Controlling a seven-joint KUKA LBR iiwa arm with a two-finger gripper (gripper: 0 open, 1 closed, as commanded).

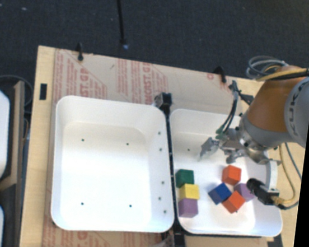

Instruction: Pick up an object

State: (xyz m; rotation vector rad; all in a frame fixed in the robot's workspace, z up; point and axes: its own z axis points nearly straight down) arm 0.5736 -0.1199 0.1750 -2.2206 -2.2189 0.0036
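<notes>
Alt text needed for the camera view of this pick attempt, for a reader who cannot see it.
A grey and orange robot arm reaches from the right over the right bin, its gripper above bare floor, apart from the blocks. Green, yellow, purple, blue and two orange blocks lie nearer the front. The left bin sits alongside.

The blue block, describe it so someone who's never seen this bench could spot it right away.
Look in the right-hand white bin, toward its front right corner, where several blocks cluster. The blue block sits below one orange block and left of another. It is the sole blue one.
</notes>
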